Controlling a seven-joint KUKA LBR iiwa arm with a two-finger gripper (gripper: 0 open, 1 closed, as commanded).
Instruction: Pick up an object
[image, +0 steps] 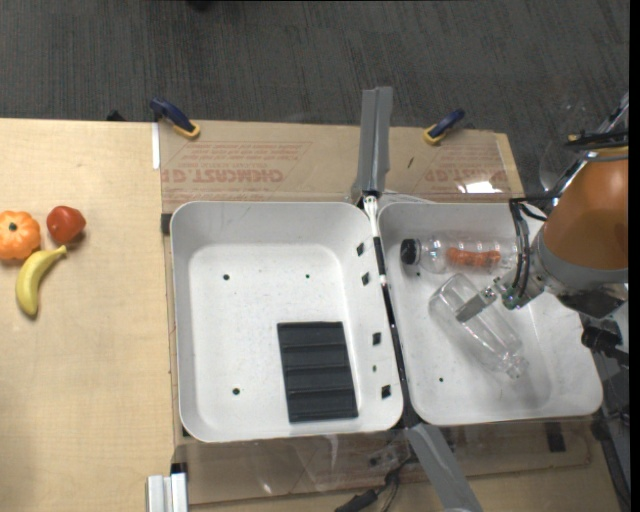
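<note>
So the bench (80, 400) has two white bins side by side. The left bin (200, 330) has a black ribbed block (317, 370) lying flat toward its lower middle. The right bin (560, 390) holds two see-through things: a clear plastic bottle (455, 254) with a dark cap, lying on its side near the top wall, and a clear glass (480, 325) tipped over on the bin floor, running diagonally down to the right.

The arm (595, 215) comes in from the right, orange band bulging over the right bin's edge, wrist angled down and left. Its gripper (488, 300) sits right at the upper part of the glass. Honestly can't tell whether the gripper is open or closed from here.

Off on the left of the bench: an orange (17, 236), a red apple (65, 224) and a banana (33, 280), bunched together.
</note>
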